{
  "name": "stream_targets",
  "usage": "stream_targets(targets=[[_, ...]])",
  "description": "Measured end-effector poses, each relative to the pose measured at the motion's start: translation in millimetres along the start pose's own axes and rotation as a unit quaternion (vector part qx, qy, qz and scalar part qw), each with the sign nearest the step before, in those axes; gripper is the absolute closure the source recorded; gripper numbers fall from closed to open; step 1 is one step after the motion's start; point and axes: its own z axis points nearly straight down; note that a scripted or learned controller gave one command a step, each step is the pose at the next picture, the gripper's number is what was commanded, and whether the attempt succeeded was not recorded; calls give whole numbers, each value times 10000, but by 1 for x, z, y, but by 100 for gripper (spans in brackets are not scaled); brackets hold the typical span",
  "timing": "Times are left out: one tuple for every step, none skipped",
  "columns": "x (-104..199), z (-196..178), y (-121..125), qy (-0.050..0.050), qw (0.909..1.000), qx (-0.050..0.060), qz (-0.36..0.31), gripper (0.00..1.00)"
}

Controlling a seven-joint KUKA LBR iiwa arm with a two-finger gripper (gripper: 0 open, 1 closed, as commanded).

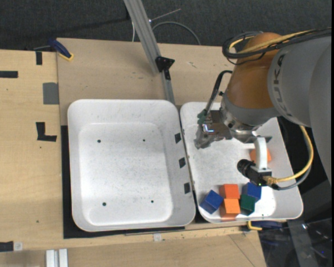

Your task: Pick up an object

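Two white bins sit on the worktop. In the right bin, the pincer hovers far-left; its opening I cannot tell. Near-side blocks, like the blue block, seem light, stiff; grip flat sides.

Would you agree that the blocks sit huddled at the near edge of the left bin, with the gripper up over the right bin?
Not quite: the blocks are huddled at the near edge of the right bin, not the left one. The camera view shows this. The gripper is over the right bin, as you said.
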Motion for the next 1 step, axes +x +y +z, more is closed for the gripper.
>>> stream_targets(targets=[[62,-2,16,5,10000,-11,-15,100]])
